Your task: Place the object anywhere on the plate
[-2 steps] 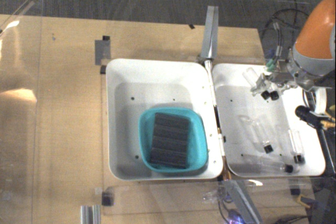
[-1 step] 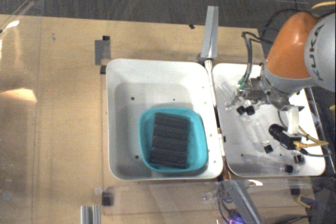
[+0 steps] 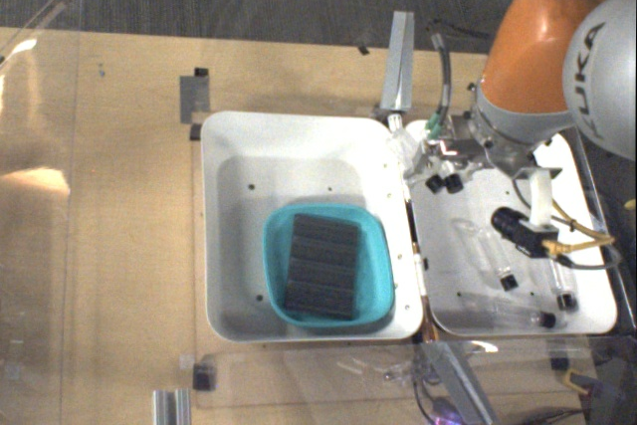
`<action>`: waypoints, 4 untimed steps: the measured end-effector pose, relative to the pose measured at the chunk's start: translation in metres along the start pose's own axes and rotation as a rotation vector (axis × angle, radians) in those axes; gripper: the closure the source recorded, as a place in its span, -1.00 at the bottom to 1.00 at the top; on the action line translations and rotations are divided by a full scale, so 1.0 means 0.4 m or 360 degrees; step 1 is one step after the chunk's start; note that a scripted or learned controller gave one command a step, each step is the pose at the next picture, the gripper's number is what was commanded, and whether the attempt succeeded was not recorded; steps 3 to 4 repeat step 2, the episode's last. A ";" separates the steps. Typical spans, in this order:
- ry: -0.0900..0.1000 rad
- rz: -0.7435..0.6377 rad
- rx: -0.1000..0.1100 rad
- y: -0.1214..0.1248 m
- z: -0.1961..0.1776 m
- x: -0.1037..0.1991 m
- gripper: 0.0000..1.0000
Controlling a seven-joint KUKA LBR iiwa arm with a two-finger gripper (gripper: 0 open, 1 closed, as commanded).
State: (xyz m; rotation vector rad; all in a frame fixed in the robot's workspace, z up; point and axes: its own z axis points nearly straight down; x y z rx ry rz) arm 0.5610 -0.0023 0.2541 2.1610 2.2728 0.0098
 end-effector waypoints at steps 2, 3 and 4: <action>0.0001 -0.0279 0.0006 -0.060 0.174 0.164 -1.00; 0.0001 -0.0279 0.0006 -0.060 0.174 0.164 -1.00; 0.0001 -0.0279 0.0006 -0.060 0.174 0.164 -1.00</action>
